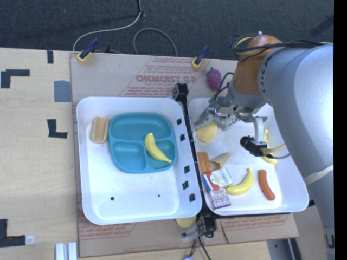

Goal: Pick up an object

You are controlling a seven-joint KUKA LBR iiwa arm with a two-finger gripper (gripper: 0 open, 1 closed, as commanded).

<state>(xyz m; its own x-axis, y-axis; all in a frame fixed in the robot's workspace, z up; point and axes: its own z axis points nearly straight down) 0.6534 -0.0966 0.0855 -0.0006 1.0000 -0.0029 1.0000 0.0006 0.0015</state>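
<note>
arm: grey arm reaches in from the right, wrist over the far-left part of the right bin
gripper: gripper low over the bin, at the far edge of the pale yellow fruit; looks to be touching it or just above, can't separate the two
grip: can't tell from this angle whether it's released or clenched; nothing visibly held
likely target: pale yellow fruit, resting on the bin floor close to the divider between the bins
other candidates, right bin: loose banana and red sausage near the near-right corner, printed packet just left of the loose banana
left bin: left bin holds a teal plate with a second banana lying in it, well apart from the gripper
outside bins: purple fruit on the board beyond the right bin's far edge
done: judged as approach complete, gripper positioned at the fruit
left: close on the fruit, lift it clear of the bin floor
progress: early to mid; no pick confirmed, every object sits on a surface
risk: rounded fruit close to the divider could roll or slip out on closing
</note>
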